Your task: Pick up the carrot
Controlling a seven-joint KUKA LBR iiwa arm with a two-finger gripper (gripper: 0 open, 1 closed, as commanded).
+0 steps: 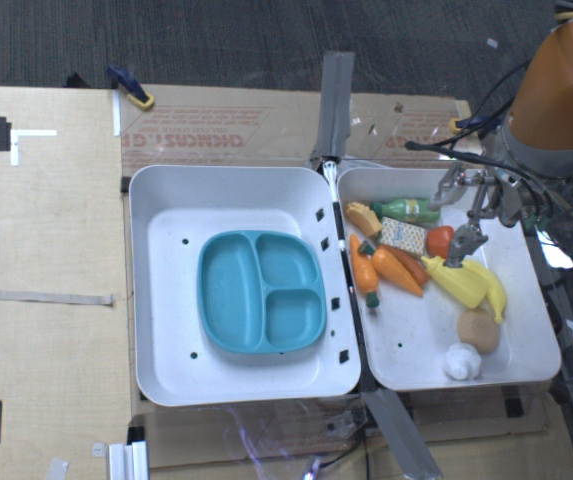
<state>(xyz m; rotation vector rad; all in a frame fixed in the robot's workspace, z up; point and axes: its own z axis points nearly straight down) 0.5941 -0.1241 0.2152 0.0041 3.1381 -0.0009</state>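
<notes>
Orange is the colour you are hunting for, and in the camera view the carrot [398, 269] is lying in the right bin [526, 368], near its left wall, pointing on a slant toward the bin's middle. A second orange piece [364, 271] is lying just beside it on the left, close to the wall; you are risking a mix-up if you are aiming by colour alone. The carrot's upper end is sitting against a tan patterned block [403, 235], and its lower right end is close to the yellow banana [469, 281], possibly touching it. A green item [406, 208], a red item [440, 239], a brown round item [478, 330] and a white ball [461, 362] are sharing the bin.

The tool [458, 248] is hanging over the right bin, above the red item and the banana's upper end, to the right of the carrot and apart from it. Nothing is showing between its fingers; whether they are apart or together, you cannot tell at this angle.

In my judgement, you are needing to shift the tool left and slightly down the view, turn the fingers across the carrot's width, and close at mid-length, where the neighbours are crowding it least. Descending at either end is inviting a snag on the block or banana.

The left bin [166, 298] is holding a teal divided plate [263, 291] and is playing no part in this step.
</notes>
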